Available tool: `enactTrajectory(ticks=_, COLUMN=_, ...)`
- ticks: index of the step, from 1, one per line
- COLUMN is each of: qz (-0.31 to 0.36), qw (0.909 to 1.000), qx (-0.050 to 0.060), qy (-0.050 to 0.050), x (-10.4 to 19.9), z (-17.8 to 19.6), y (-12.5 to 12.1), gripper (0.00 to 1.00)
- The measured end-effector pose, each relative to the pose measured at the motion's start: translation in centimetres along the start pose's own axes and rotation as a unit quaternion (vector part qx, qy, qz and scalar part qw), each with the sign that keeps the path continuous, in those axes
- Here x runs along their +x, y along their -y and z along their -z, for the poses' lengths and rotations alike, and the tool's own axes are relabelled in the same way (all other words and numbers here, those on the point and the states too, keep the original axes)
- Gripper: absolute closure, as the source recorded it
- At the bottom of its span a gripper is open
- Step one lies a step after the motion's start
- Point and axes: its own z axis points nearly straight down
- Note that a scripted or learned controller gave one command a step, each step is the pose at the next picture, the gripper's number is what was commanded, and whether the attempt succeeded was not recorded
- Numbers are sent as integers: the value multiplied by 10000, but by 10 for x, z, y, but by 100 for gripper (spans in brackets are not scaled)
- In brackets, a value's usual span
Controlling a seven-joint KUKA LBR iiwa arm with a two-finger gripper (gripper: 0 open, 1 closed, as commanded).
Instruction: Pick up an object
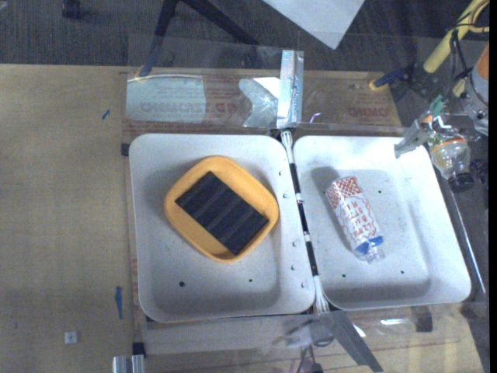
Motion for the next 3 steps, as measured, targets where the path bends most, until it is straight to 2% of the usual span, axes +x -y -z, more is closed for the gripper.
enactTrajectory(ticks=1, qz=14, qw=10000, qx=-6, qy=2, x=84, z=-142, y=-18, gripper=0)
enactTrajectory(ticks=2, qz=540, qw=9985, qx=-120, qy=23, x=92, z=-152, y=48, gripper=0)
enactTrajectory(ticks=3, qz=929, qw=9956, qx=-110, qy=38, x=94, z=-152, y=46, gripper=0)
